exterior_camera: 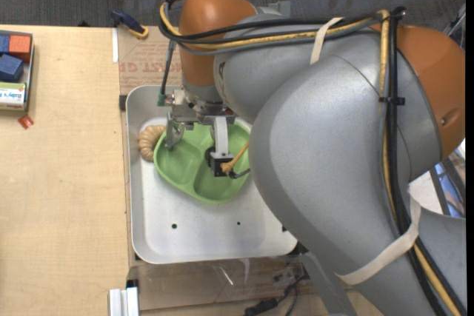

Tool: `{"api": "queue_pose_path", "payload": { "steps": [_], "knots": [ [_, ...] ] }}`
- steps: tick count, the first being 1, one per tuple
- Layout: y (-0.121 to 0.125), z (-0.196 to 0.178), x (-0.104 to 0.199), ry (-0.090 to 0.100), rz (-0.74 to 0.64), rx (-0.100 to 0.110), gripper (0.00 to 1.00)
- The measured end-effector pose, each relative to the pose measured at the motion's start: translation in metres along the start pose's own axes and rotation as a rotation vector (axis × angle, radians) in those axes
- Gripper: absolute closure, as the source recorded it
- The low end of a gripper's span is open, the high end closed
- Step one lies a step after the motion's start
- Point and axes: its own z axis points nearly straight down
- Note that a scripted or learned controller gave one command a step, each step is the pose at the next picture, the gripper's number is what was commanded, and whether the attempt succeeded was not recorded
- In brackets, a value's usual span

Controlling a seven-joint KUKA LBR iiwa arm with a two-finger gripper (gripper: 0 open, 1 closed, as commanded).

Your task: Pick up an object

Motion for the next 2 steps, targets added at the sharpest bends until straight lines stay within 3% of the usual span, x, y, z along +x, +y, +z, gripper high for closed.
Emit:
{"api": "queue_pose_path", "payload": {
  "steps": [2],
  "knots": [
    [0.0003,0.0,0.0,-0.002,0.0,-0.002,0.0]
  ]
}}
